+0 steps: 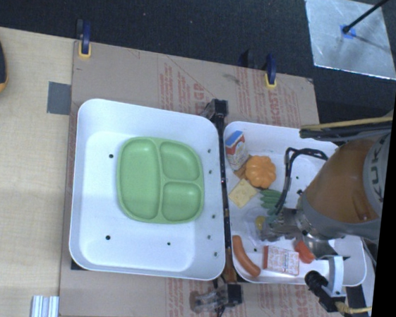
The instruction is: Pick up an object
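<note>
The right bin [257,134] holds the pickable things, all crowded toward its left and lower parts: a small milk carton [236,149] with red and blue print lies near the upper left corner, an orange pumpkin-like toy [260,171] sits just beside it to the right, and a pale yellow cheese wedge [243,193] rests just below that. A green vegetable piece [271,198] lies to the right of the cheese, close to the gripper. Lower down, a hot dog [245,259] lies at a slant along the bin's lower left edge, a flat red-and-white packet [281,260] sits just beside it, and a small red-orange piece [304,253] peeks out at the packet's upper right. The gripper [280,226] is low over the middle of this bin, between the green piece and the packet (its tips are dark and blurred against the arm, so whether they are apart, together, or clamped on anything cannot be told). The grey arm [344,189] with its orange band covers the bin's right part. The left bin [89,177] carries a light green plate [161,180] with 3 compartments, lying flat near its centre. Both bins sit on a brown cardboard sheet [157,78] held by 2 clamps [84,40] at its far edge.
</note>
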